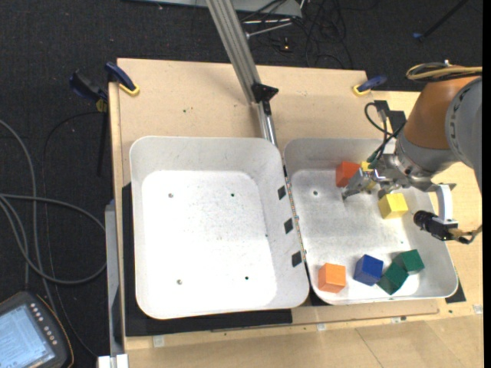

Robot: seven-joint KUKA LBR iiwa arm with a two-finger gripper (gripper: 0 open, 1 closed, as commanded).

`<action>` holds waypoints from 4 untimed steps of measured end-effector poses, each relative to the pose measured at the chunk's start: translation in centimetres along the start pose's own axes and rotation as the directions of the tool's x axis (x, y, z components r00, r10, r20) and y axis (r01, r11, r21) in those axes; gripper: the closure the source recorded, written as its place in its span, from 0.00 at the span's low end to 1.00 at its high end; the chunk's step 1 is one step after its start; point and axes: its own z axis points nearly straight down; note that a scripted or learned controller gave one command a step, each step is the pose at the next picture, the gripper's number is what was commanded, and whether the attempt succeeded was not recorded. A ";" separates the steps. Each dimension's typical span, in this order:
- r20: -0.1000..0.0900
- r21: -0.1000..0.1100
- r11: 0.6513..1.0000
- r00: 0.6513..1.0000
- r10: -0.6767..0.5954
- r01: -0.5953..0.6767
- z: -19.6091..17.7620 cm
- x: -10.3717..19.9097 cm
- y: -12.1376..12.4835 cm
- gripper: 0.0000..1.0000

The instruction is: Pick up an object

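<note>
In the right bin (pixel 322 228), my gripper (pixel 358 185) hangs low over the upper part, reaching in from the right. A red-orange block (pixel 346 172) lies right at its tip, on the upper left side, and looks to be touching it. Whether the block is gripped cannot be made out. A yellow block (pixel 394 205) sits just to the right of and below the gripper. Along the bin's front edge lie an orange block (pixel 331 277), a blue block (pixel 369 269) and two green blocks (pixel 412 261) (pixel 393 277).
The left bin (pixel 153 159) stands beside the right one, with a ridge between them. A slanted metal pole (pixel 234 41) comes down to the bench's back edge. Clamps (pixel 123 79) (pixel 368 85) hold the board's far corners. The arm's cables (pixel 441 225) hang over the right bin's right side.
</note>
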 end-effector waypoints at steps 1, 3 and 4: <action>0.002 -0.006 1.000 1.000 -0.001 0.001 -1.4 -0.1 0.2 1.00; 0.004 -0.011 1.000 1.000 -0.002 0.002 -13.2 -0.1 0.2 1.00; 0.002 -0.006 1.000 1.000 -0.001 0.001 -13.2 0.0 0.2 1.00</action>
